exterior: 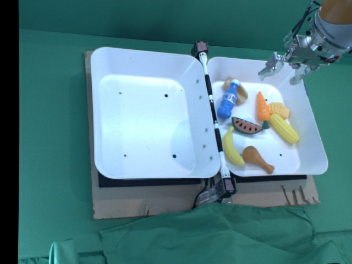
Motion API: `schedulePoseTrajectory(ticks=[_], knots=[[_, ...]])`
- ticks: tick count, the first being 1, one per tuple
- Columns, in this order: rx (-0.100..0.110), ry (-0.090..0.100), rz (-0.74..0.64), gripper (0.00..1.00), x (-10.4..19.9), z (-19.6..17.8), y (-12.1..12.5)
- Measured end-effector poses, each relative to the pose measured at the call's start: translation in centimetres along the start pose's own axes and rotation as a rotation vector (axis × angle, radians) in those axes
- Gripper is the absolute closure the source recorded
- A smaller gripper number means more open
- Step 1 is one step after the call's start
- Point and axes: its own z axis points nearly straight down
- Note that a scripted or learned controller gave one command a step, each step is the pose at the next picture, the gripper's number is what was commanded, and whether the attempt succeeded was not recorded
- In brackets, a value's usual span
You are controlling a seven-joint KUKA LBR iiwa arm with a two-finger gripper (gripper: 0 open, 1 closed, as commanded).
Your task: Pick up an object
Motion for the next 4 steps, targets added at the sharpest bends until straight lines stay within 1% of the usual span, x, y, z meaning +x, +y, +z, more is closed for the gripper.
schedulePoseTrajectory(ticks=[1, 2, 3, 4], knots=[[-0.001, -0.006, 0.001, 0.0, -6.4, 14.8, 9.4], [-0.016, -0.006, -0.004, 0.0, -6.0, 3.1, 12.8], [-0.01, -0.008, 0.001, 1.0, -6.2, 2.4, 12.6], [-0.008, -0.008, 0.002, 0.0, -6.2, 2.5, 12.6]])
